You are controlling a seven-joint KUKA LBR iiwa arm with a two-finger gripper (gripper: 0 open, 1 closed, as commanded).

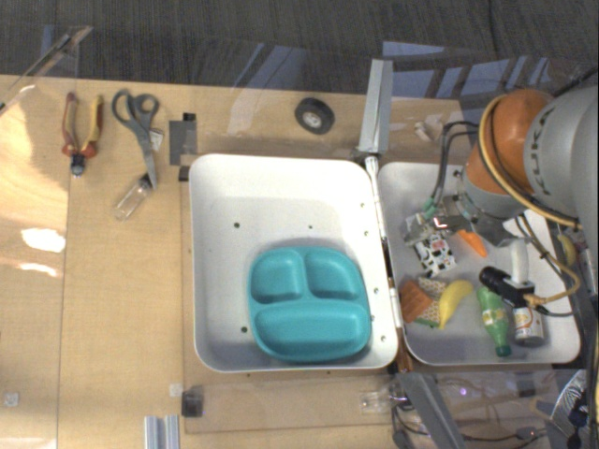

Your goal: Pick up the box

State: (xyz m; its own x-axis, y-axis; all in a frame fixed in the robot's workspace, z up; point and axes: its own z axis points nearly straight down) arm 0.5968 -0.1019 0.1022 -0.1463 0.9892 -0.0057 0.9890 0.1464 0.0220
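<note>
- Nearest the camera, along the front of the right bin (562, 352): a green bottle (493, 318), a small can (526, 325), a banana (454, 299) and a brownish wedge-shaped thing (418, 299), all packed pretty tight.
- Just behind those sits the box (435, 252), a small white carton with dark and red print, tilted at an angle near the bin's left wall. An orange carrot-like piece (473, 243) lies just beside it.
- My guess on handling: light, thin card, so it'll crush or skid if squeezed hard. I'd pinch across the two narrower sides and go down square, since it's sitting skewed.
- The gripper (438, 221) is right above the box's far edge. Can't tell how it's set, cables and the wrist cover it, and nothing looks held.
- Left bin (225, 195) holds a teal divided tray (309, 302) on smooth white plastic, probably slippery.
- Further back on the wooden bench (94, 297): scissors (140, 124), red-handled pliers (80, 129), a tape roll (314, 115).
- Beyond that, dark flooring.
</note>
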